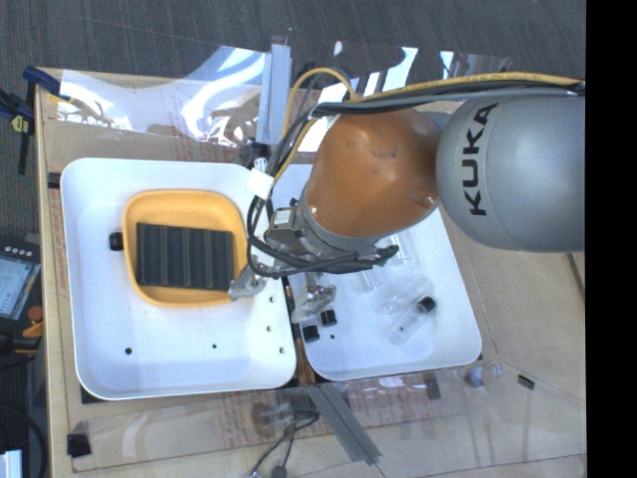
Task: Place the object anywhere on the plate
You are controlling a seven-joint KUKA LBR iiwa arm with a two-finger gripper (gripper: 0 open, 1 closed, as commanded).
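Gripper (317,305) hung below the orange band (373,172) of the arm (513,172), over the seam where the two bins met, at the left rim of the right bin (453,352); whether it was spread or closed could not be told, and nothing was seen held in it. The block (185,256), a dark ribbed slab, lay to the gripper's left in the view, apart from it, resting flat on the plate (181,207) in the left bin (159,366). The block covered most of the plate's well and sat toward its lower edge, with yellow rim visible on all sides. Its long axis ran across the view, left to right, the right end tipped slightly lower; its ribs ran crosswise to that axis, up and down the view. Its right short end faced the gripper. A small dark tab (116,240) sat at the plate's left rim. In the right bin, to the gripper's right, lay a clear plastic piece (403,312) bearing a small black part (425,304). Cables (299,127) looped from the wrist toward the bench's far edge.
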